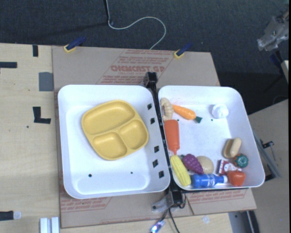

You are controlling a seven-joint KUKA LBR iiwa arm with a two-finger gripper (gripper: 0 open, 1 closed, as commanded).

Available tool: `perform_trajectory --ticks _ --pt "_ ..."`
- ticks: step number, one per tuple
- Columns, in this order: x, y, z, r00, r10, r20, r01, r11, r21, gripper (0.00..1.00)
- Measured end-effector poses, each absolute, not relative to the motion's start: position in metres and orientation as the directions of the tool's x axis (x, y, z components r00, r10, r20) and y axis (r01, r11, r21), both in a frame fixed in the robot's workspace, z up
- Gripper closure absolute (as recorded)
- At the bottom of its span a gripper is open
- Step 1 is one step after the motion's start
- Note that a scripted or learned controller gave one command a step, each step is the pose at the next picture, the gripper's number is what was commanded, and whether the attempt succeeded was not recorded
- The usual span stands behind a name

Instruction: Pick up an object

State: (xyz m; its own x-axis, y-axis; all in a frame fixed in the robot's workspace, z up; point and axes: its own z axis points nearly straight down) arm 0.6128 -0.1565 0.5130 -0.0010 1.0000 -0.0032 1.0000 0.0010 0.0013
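A: Where is the gripper (274, 33)?

B: At the upper right, a pale grey blur well above and to the right of the right-hand shallow white bin (237, 101). Whether it is released or clenched I cannot tell; it is too blurred.

A: And that bin, what lies in it?

B: Toy food. Along the bin's left wall, from the top: a small beige knobbly piece (166, 108), a plastic orange carrot with a green tip (185, 112) just beside it, then an orange-red sausage-shaped piece (172, 135), then a yellow corn cob (180, 170). Near the top right corner sits a small white round cap (219, 111). Along the bottom wall: a purple grape bunch (192, 163), a tan round piece (205, 165), a blue bottle lying on its side (207, 180), a red tomato-like piece (237, 178) and a small red and white packet (226, 167). By the right wall, a brown bun-shaped piece (232, 147) and a green round piece (241, 160).

A: The left-hand white bin (68, 130)?

B: It holds a yellow plastic plate with three compartments (115, 129), lying flat.

A: Any writing?

B: Red print on the brown cardboard sheet (126, 64) beyond the bins, upside down and too blurred to read.
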Motion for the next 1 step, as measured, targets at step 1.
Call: perform_trajectory --ticks 1 --pt "0.5545 -0.1925 0.4688 0.004 1.000 0.001 1.000 -0.004 -0.006 1.00"
